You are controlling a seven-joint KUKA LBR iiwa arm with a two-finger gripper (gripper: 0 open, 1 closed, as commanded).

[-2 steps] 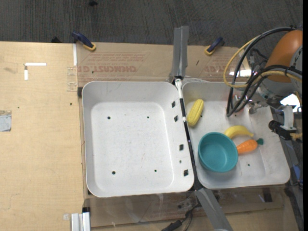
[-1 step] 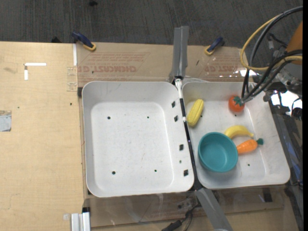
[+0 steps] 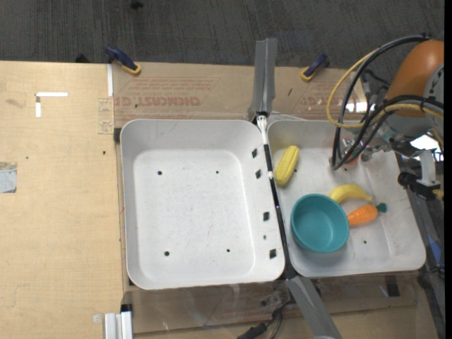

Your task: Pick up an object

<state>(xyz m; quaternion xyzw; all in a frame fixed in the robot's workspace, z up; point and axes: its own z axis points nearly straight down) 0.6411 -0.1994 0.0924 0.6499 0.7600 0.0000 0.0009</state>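
The right bin point(image 3: 395, 260) holds a yellow corn cob point(image 3: 286, 164) near its left wall and a teal bowl point(image 3: 320, 222) at the front. A yellow banana point(image 3: 351, 192) and an orange carrot point(image 3: 363, 215) lie just right of the bowl. My gripper point(image 3: 341, 159) hangs over the back of the right bin, behind the banana and to the right of the corn, under a tangle of cables. Nothing is seen held in it.
The left bin point(image 3: 191, 210) lies beside the right one, with a grey divider bar point(image 3: 265, 83) running back between them. Brown cardboard with two clamps point(image 3: 124, 61) covers the bench behind. The arm's orange band point(image 3: 417, 69) and cables fill the right rear.
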